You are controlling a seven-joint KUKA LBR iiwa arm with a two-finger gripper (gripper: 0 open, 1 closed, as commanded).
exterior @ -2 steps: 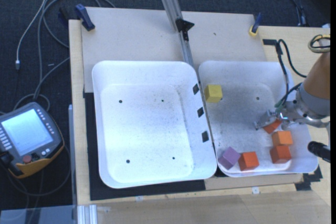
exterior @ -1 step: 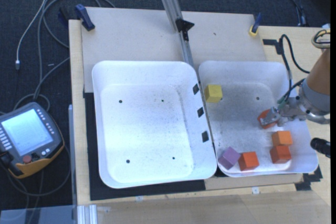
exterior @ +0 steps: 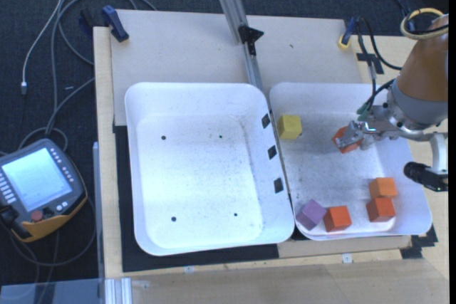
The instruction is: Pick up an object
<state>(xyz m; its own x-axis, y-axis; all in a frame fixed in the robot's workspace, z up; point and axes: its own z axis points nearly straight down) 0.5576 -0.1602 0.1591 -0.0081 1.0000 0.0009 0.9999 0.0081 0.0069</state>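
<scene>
Dark carpet floor [exterior: 50,32] around a pale wooden bench [exterior: 185,46], cables [exterior: 43,18] trailing left.

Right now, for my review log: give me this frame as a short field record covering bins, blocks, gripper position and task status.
left bin: white, dark specks on floor
right bin: holds five blocks
yellow block: near the divider, far end
purple block: near edge, beside the orange-red block
orange block: next to the red block
gripper: low over the right bin's middle, reddish fingertips
task status: no block seen held
</scene>
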